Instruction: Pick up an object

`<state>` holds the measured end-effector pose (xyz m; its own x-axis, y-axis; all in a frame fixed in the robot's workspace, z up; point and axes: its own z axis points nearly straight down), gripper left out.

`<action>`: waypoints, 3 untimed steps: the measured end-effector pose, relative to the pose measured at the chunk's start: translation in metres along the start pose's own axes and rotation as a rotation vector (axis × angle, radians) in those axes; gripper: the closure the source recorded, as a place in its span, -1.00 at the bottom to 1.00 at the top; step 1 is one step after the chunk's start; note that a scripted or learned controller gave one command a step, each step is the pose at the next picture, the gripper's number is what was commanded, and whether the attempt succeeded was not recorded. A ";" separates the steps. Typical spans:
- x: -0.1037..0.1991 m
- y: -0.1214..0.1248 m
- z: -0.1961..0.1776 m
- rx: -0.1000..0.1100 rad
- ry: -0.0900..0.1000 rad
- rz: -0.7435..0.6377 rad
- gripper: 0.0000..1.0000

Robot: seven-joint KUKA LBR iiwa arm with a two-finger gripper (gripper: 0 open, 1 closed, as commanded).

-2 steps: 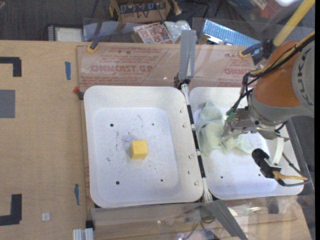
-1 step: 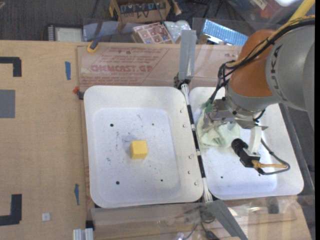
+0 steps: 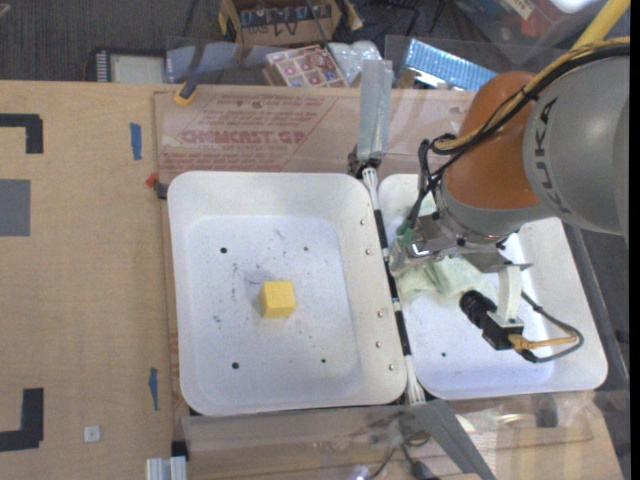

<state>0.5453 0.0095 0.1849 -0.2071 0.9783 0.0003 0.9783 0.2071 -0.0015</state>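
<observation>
So you've got the arm (image 3: 560, 138) hanging over the right bin (image 3: 560, 368), gripper (image 3: 432, 258) down near that bin's left wall over something pale green (image 3: 450, 276). Can't tell from up here whether it's grasping anything. Your yellow cube (image 3: 279, 299) sits alone mid left bin (image 3: 200, 218), well apart from the gripper. "KU" reads on the arm's grey shell; the red print on the cardboard (image 3: 250, 128) behind the bins is too faint.

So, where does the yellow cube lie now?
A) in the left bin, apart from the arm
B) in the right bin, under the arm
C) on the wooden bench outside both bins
A: the yellow cube rests near the middle of the left bin, while the arm hangs over the right bin.
</observation>
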 end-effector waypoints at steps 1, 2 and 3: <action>-0.018 -0.071 0.000 -0.001 0.000 -0.377 1.00; -0.003 -0.067 0.000 -0.001 0.000 -0.497 1.00; -0.061 -0.025 0.000 -0.005 -0.005 -0.655 1.00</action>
